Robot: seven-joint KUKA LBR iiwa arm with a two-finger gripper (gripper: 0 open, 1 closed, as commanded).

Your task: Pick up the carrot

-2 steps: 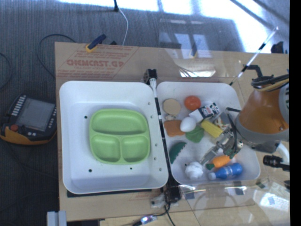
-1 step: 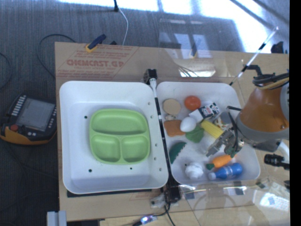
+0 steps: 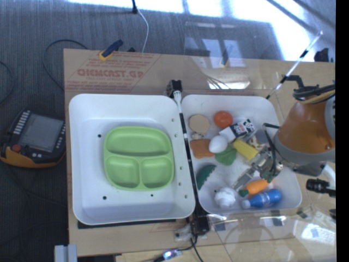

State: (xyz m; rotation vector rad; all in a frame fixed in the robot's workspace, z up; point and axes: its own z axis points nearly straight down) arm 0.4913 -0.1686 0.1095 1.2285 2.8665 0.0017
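Nearest the camera, at the six o'clock edge of the right bin (image 3: pixel 283 146), lie a blue bottle (image 3: pixel 265 198) and a white ball-like toy (image 3: pixel 224 197). Just above the bottle, touching or nearly touching it, lies the carrot (image 3: pixel 256 186), small, orange and on its side, its long axis running roughly from eight to two o'clock.

My pincer (image 3: pixel 260 171) hangs just past the carrot, toward its one o'clock side, with metal linkage slanting down to the bin floor. I cannot tell how wide it stands, and I see nothing gripped in it.

To do this well, I judge I should centre over the carrot's middle, turn the wrist so the closing line crosses its short width, and come down straight. The bottle crowds the near side, so a finger placed there may wedge or nudge the carrot away.

Farther on, at twelve o'clock from the carrot, sit a yellow block (image 3: pixel 245 149), a green leafy piece (image 3: pixel 226 156), a white egg (image 3: pixel 218 143), an orange slab (image 3: pixel 201 148), a tan disc (image 3: pixel 199 124) and a tomato (image 3: pixel 223 118). At nine o'clock the left bin (image 3: pixel 82 146) holds a green divided plate (image 3: pixel 139 157).
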